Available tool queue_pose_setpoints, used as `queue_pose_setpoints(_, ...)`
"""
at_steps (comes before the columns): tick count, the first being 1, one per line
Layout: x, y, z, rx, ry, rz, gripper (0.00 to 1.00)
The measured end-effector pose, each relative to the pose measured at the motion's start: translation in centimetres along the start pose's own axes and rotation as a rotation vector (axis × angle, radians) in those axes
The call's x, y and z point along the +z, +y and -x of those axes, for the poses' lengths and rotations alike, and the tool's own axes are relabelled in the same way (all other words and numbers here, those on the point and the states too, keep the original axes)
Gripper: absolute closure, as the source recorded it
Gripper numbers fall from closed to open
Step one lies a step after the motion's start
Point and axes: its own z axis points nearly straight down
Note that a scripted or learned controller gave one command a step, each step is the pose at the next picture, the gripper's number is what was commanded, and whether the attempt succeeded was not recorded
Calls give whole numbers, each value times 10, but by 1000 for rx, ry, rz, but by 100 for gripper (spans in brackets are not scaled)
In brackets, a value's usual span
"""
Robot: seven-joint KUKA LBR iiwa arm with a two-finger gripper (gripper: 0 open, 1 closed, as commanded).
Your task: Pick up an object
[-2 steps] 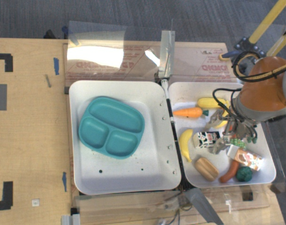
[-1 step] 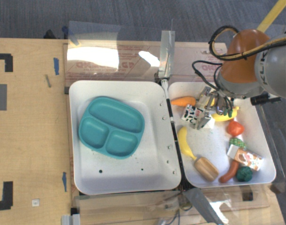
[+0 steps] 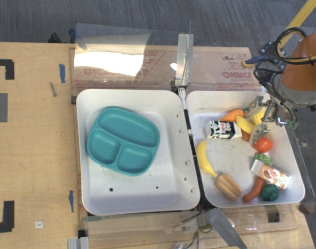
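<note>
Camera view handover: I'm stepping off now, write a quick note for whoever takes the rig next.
Gripper: low over the right bin's far right side, above the toy pile; finger state unreadable, nothing seen held.
Right bin: milk carton, banana, tomato, bread roll, juice box, green piece.
Left bin: teal divided plate.
Done: nothing picked.
Left: grasp and lift one object.

Two white bins [image 3: 96, 191], one teal tray [image 3: 123, 140], two bananas [image 3: 204, 160]
</note>
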Motion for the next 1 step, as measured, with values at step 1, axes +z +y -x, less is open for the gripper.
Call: queue_pose_setpoints(1,-15,3,4,-3,-14,0,100)
